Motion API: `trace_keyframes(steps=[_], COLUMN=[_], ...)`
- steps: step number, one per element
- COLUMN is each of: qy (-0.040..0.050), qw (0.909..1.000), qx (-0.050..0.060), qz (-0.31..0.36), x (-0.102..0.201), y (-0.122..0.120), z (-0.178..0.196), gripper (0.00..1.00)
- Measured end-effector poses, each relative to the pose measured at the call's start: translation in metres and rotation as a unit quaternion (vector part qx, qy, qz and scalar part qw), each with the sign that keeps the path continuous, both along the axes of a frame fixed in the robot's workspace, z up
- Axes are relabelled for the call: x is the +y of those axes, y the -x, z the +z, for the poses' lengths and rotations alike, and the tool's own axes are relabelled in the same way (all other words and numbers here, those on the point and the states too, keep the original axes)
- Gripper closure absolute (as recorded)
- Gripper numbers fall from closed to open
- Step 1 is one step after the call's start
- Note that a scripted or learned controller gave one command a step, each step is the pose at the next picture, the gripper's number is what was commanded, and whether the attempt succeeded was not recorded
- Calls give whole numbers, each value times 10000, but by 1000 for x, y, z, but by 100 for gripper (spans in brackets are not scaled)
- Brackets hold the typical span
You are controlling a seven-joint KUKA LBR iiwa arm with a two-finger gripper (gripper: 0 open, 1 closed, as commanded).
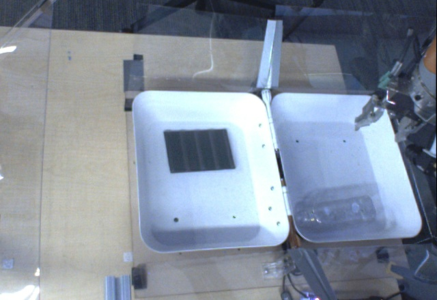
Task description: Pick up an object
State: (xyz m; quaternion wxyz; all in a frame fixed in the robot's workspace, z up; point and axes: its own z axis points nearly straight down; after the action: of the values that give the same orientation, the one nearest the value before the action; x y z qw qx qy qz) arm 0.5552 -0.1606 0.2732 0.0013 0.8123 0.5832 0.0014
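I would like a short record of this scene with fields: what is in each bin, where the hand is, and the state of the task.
left bin: holds a dark ribbed rectangular pad, lying flat, upper-left of centre
right bin: holds a clear plastic bottle lying on its side near the front edge
hand: above the right bin's far right corner, apart from the bottle
task state: nothing seen between the hand's fingers; both objects rest in their bins
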Motion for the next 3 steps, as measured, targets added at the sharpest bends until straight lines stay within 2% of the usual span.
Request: trace_keyframes(steps=[1,2,3], qy=[-4,-14,-13], qw=[9935,9815,9938], qx=[4,24,12], qz=[-1142,-1914,-1114], x=[-18,-4,-19], y=[46,68,68], z=[-10,-153,-179], gripper=[0,0,0])
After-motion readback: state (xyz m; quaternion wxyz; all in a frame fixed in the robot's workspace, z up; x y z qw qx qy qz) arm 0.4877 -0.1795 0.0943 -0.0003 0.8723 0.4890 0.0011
